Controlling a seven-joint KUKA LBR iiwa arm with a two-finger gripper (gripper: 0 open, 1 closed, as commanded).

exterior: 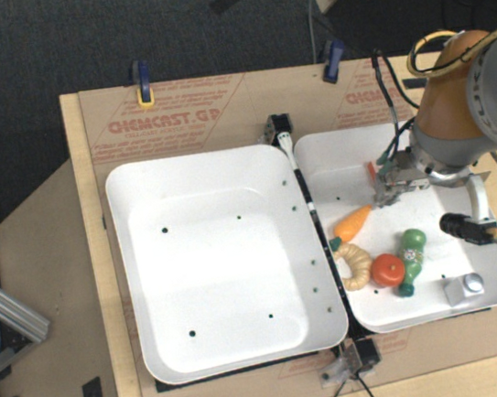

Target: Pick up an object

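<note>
- The gripper (pixel 392 182) hangs over the upper middle of the right bin (pixel 335 157), low above the white floor. Whether its jaws are apart or together I cannot tell, since they are small, dark and partly under the wrist. Nothing shows between them.
- The nearest candidate to pick is the orange carrot (pixel 355 221), which lies just beside the gripper, down and to the left of it in the camera view. Its long axis runs on a slant, with the thick end up towards the gripper and the green-tipped end down towards the divider between the bins.
- My judgement is that the coming move turns on that offset: a short shift down-left, with the jaws set across the carrot's long axis, not along it.
- Further down from the carrot lie a pale curved pastry-like piece (pixel 355 266), a red tomato-like ball (pixel 388 270) touching it, and a green toy (pixel 412 256) just right of the ball. A grey metallic block (pixel 464 287) sits apart near the lower right corner.
- The count is five loose things in the right bin, one of each kind.
- There are two bins. The left bin (pixel 139 209) bears only small dark dots on its floor.
- There is one arm (pixel 457 106), reaching in from the right.
</note>
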